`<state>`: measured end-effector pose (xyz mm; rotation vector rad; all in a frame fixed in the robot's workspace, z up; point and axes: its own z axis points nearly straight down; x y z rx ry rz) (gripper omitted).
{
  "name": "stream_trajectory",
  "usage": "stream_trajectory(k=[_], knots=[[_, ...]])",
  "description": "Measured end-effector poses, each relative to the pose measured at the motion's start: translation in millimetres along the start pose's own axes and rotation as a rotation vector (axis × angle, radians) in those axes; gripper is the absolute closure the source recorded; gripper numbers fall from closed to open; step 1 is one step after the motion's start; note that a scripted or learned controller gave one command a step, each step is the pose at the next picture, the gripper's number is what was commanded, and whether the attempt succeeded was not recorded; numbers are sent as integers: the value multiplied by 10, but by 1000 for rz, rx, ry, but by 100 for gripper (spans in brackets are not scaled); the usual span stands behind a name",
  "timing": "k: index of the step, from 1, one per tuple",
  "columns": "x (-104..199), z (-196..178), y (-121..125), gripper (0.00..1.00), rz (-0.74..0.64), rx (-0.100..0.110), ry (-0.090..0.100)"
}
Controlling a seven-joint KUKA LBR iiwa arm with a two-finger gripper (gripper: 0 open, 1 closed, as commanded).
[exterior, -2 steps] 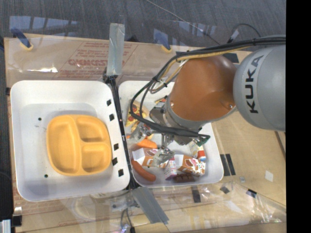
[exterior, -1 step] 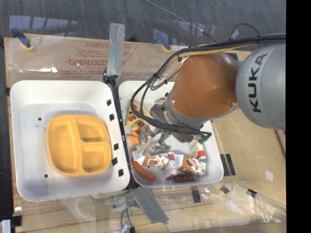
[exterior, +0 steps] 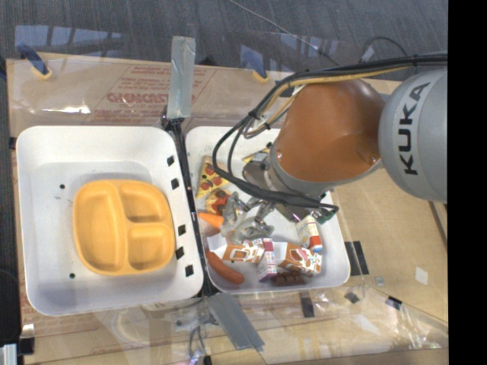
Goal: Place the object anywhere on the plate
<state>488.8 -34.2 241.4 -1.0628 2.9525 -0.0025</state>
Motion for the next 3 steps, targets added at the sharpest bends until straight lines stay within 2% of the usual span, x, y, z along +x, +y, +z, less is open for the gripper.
stream_trajectory(k=[1,2,3], knots=[[-547,512,-150,100,130,-3,2],[-448,-133,190,100,145,2,-4],[-961,388,547,100,-123,-5,4]])
